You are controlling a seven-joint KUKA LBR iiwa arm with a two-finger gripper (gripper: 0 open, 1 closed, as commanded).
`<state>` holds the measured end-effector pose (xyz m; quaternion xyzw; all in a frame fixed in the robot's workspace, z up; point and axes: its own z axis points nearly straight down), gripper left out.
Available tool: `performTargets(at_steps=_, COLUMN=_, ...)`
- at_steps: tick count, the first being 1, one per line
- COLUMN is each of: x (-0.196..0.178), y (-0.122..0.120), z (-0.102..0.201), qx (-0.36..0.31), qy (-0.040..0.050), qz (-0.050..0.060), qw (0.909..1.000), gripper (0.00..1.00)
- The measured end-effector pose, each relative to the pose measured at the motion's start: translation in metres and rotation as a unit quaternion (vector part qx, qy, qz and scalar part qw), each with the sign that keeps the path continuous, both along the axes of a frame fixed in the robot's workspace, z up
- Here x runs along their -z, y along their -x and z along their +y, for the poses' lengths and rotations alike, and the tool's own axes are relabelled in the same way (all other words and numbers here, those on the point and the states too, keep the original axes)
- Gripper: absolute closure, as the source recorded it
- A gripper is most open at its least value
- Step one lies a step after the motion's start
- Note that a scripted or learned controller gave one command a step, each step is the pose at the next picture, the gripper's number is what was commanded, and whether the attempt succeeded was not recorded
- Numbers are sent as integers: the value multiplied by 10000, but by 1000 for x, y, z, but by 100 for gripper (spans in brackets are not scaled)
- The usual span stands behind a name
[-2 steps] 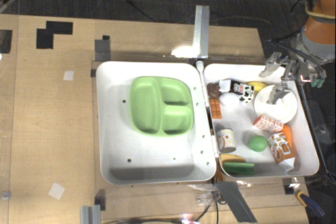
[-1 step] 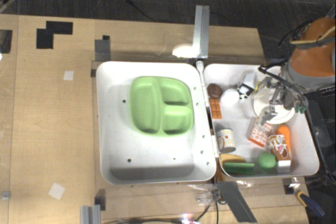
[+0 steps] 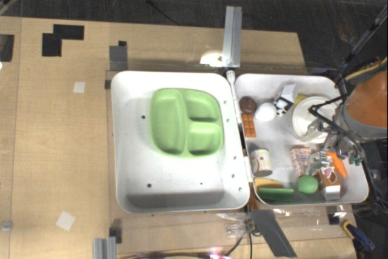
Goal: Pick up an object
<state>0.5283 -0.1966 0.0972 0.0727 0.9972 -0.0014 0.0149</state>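
Green cucumber (image 3: 276,193) and ball (image 3: 307,184) line the right bin's (image 3: 285,202) near wall; gripper (image 3: 327,158) hovers just beyond the ball, its state indiscernible; no labels legible.

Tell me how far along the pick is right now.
Done: the gripper is down in the right bin, over the packet near the green ball. In hand: nothing visibly gripped. Left: grasp and lift; the green tray sits in the left bin.
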Motion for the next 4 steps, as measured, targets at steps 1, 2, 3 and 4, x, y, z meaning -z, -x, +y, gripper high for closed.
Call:
performTargets(at_steps=1, x=-1, y=28, z=-8, qx=357, qy=6, qz=-45, qw=9994, gripper=0)
performTargets(at_steps=2, x=-14, y=24, z=-8, qx=324, qy=31, qz=-114, qw=9994, gripper=100)
performTargets(at_steps=3, x=-14, y=24, z=-7, qx=324, qy=28, qz=-106, qw=9994, gripper=0)
performTargets(at_steps=4, x=0, y=26, z=-4, qx=553, qy=32, qz=-11, qw=9985, gripper=0)
